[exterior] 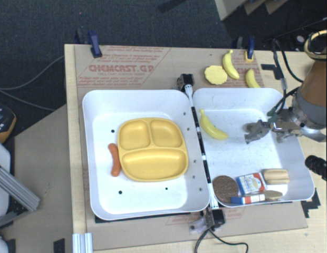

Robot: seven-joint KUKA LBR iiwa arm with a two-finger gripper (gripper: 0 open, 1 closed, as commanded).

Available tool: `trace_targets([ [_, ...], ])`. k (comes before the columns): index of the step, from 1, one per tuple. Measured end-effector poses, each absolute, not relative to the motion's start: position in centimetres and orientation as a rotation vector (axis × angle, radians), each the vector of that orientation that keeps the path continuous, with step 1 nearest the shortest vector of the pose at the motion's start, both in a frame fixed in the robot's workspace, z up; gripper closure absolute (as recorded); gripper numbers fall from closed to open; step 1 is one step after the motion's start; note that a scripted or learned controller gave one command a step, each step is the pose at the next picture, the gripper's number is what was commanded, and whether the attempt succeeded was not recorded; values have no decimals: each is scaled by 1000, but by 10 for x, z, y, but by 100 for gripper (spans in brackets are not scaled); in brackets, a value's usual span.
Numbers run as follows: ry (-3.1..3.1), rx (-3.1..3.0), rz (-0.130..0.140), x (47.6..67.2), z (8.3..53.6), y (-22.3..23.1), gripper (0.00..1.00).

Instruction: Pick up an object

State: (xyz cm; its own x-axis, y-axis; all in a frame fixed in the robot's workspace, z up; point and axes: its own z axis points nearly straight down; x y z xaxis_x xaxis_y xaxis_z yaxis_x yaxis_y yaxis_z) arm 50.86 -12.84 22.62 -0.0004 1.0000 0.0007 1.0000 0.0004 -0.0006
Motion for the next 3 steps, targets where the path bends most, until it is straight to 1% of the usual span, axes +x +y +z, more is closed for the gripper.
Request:
trace_targets([
  [1,-2219,-2225,3,566,127,-197,0],
  [2,-2225,-2219,-5,626,105,-220,0],
  [3,-2223,-2212,-12,591,85,-218,0],
])
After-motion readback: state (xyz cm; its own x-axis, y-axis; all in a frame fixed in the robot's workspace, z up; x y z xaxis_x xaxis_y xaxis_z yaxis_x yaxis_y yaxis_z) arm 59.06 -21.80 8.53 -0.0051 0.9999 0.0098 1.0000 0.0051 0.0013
